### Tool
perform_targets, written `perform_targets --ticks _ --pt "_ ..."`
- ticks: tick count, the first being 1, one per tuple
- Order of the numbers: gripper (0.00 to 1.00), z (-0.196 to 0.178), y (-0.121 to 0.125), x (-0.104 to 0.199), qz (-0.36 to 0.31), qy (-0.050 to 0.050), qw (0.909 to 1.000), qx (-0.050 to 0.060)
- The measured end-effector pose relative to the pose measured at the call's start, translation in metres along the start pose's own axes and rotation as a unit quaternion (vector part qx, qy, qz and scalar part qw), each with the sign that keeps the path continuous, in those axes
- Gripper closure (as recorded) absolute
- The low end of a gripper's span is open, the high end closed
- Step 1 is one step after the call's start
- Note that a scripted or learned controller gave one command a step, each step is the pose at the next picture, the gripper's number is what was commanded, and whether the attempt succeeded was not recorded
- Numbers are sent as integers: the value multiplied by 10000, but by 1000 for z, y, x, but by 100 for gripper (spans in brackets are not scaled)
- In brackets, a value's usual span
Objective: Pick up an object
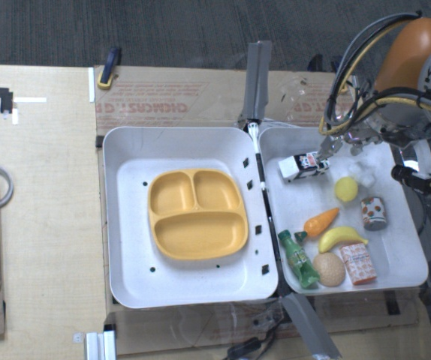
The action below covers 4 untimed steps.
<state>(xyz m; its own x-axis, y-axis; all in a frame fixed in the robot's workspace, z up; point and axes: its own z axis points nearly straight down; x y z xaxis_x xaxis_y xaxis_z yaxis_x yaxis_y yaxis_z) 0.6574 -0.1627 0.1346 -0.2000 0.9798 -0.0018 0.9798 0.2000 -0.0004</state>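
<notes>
The worktop [43,201] carried 2 white bins side by side. The left bin [125,223] held 1 yellow divided plate [197,214]. The right bin [403,238] held the loose items: a green bottle [297,259], a banana [342,237], a carrot [322,220], a lemon [346,189] and a small can [373,212]. The arm [414,47] reached in over the far right corner. The pincer [328,147] sat just beside the black-and-white toy car [302,165], which lay toward the bin divider with its long axis pointing roughly at the pincer. Whether the pincer was wide or narrow could not be told.
</notes>
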Motion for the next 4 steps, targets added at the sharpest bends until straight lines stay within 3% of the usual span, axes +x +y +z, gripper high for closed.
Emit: perform_targets --ticks 1,2,3,4 --pt "0 -7 -74 19 -685 4 9977 -1" --pt "0 43 -72 -37 -45 30 10000 -1" --pt "0 42 -23 -50 -785 -3 9969 -18" --pt "0 42 -77 -44 -1301 9 9915 -10"
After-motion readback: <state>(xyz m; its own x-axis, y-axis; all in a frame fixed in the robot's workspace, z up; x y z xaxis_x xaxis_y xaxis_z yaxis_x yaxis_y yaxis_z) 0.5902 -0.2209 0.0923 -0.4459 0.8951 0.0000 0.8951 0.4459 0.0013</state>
